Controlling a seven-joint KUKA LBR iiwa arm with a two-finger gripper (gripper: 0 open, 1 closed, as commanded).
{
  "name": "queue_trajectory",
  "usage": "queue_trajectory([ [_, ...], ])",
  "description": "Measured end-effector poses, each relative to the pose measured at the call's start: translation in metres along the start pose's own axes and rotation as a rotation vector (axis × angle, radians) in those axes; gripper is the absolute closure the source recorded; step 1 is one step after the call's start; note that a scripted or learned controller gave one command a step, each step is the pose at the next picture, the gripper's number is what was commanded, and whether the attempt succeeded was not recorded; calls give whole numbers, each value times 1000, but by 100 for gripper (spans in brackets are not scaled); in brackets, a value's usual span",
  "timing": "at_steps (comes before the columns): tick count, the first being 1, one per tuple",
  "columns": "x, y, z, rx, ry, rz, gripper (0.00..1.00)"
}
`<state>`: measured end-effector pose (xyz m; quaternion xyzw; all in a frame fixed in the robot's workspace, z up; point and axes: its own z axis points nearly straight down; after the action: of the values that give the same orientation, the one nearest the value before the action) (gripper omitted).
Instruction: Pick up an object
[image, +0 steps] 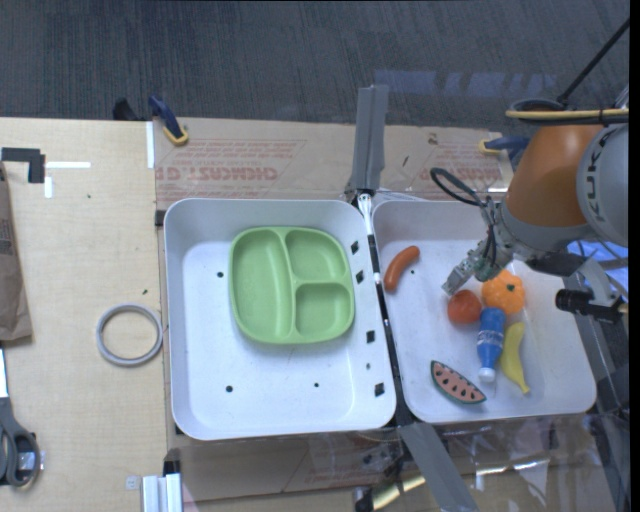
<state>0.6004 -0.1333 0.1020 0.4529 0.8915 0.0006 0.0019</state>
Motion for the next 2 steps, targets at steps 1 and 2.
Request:
queue_trajectory([
  [1, 18, 80, -121, 2, 0, 16, 100],
  [2, 101, 135, -125, 4, 2, 98, 100],
])
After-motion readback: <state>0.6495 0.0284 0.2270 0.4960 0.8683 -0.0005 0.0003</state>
